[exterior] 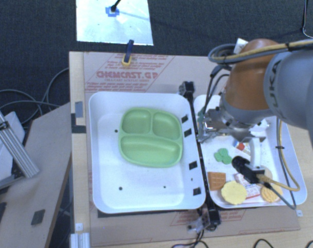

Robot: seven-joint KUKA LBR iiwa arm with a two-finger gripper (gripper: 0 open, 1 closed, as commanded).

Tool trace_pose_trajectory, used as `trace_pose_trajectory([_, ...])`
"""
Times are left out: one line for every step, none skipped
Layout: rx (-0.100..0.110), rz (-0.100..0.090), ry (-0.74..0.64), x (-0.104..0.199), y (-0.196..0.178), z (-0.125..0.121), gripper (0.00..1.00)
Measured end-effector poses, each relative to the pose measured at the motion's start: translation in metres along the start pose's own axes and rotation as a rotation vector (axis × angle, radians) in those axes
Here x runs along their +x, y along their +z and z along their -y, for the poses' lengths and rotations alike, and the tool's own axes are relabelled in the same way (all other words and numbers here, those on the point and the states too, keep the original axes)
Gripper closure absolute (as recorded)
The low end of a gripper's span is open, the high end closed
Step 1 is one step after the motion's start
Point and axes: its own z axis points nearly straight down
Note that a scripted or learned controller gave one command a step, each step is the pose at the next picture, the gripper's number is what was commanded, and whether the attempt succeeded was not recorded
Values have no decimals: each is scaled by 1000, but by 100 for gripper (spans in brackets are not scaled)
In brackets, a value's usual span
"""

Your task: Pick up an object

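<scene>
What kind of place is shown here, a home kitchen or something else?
Probably a robotics lab, not a kitchen: a grey arm over two white bins, toy food beside a green divided plate, and loose cables.

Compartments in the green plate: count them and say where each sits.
3. The green plate in the left bin has two small compartments side by side at its far edge, and one long compartment along its near edge.

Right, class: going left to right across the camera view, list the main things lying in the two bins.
Green divided plate → green toy piece → square cracker → round yellow piece → round waffle-like piece.
</scene>
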Motion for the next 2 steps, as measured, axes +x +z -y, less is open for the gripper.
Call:
trace_pose_trajectory([-1,1,0,50,4,-5,100])
trace_pose_trajectory([-3,2,3,59,-13,8,100])
